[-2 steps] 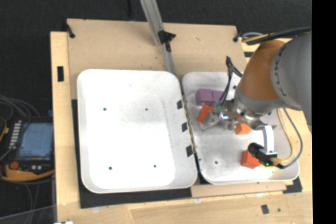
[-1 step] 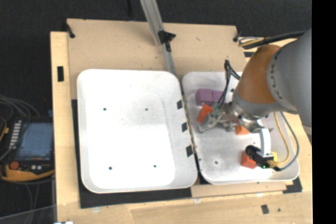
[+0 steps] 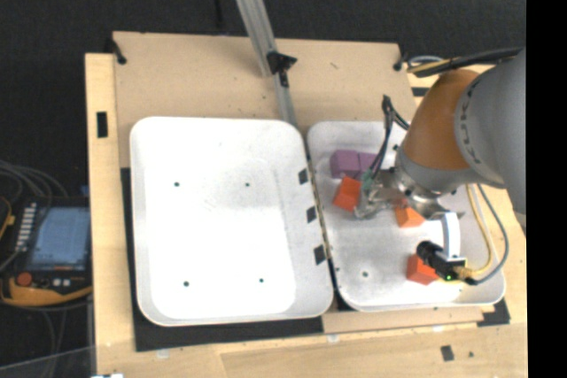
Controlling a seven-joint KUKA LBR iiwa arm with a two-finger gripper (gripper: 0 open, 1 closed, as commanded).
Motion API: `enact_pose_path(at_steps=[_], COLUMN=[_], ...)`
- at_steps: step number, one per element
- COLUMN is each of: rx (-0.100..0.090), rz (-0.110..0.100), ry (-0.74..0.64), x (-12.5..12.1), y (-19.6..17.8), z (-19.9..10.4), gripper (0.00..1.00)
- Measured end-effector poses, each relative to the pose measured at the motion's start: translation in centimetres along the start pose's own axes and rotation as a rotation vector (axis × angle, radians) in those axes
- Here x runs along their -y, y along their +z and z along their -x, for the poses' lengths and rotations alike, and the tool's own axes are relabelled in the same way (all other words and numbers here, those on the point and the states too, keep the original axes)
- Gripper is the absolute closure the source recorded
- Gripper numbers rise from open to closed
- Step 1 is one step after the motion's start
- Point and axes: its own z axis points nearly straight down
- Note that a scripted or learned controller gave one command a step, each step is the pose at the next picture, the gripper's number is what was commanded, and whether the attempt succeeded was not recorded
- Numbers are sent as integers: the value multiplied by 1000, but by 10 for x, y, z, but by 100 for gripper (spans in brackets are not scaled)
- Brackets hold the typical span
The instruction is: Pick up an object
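In the right bin (image 3: 381,292) lie several small objects. A purple block (image 3: 352,162) rests near the bin's far side, with an orange block (image 3: 346,193) just in front of it. My gripper (image 3: 368,203) is low inside this bin, right beside the orange block on its right. Another small orange piece (image 3: 407,216) peeks out from under the wrist. A red-orange object (image 3: 422,270) lies near the front right corner. The grey arm with its orange band (image 3: 438,128) hides the bin's right part.
The left bin (image 3: 221,217) is a large white tray beside the right one. A slanted metal pole (image 3: 257,13) rises from the bench behind the bins. Cables and a black part (image 3: 438,254) hang from the wrist over the right bin.
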Motion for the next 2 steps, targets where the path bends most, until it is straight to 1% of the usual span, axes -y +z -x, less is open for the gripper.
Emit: enact_pose_path(at_steps=[1, 2], rx=[0, 0], rz=[1, 0], ry=[-12, -14], x=[-1, -3], y=[-65, -102], z=[1, 2], gripper=[100, 100])
